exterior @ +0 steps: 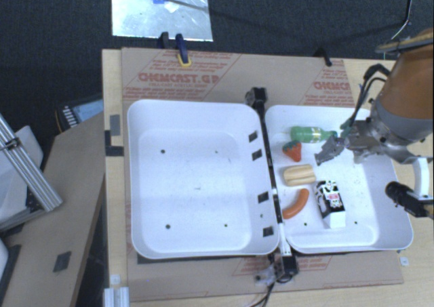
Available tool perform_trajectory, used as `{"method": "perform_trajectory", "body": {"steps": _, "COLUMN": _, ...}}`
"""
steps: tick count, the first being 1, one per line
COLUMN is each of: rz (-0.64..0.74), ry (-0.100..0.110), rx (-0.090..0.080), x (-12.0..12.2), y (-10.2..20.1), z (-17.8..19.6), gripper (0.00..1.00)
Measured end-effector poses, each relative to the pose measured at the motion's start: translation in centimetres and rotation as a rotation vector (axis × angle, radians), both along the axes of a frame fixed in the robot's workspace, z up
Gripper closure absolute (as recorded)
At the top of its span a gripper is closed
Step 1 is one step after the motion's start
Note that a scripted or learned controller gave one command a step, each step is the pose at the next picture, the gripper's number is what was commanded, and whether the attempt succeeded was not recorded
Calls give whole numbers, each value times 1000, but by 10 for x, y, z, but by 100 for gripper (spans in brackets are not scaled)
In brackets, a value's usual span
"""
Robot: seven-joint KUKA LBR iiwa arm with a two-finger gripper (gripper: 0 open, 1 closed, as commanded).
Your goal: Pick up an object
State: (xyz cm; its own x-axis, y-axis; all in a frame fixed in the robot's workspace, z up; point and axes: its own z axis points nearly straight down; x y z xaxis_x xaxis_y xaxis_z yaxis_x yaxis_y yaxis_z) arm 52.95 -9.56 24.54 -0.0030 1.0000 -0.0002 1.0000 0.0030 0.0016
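Five small objects lay in the right bin (386, 234) when you looked down on the bench: a green bottle (308, 135) on its side near the far wall, a red strawberry-like piece (293, 152) just in front of it, a tan bun (298, 175), an orange-red sausage (296, 204) at a slant, and a black-and-white carton (330, 203) beside the sausage. Your gripper (329, 149) hung low over that bin, just right of the bottle's cap end and above the bun. You could see its dark fingers spread apart with nothing between them. The left bin (139, 163) sat alongside, touching the right one along a black-clipped seam.
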Motion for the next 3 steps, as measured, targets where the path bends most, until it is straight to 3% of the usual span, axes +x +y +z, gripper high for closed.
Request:
{"method": "perform_trajectory", "body": {"steps": 1, "rz": 2, "ry": -3, "rx": 0, "x": 1, "y": 0, "z": 11, "gripper": 100}}
{"method": "perform_trajectory", "body": {"steps": 3, "rz": 10, "ry": -6, "rx": 3, "x": -2, "y": 136, "z": 106, "gripper": 100}}
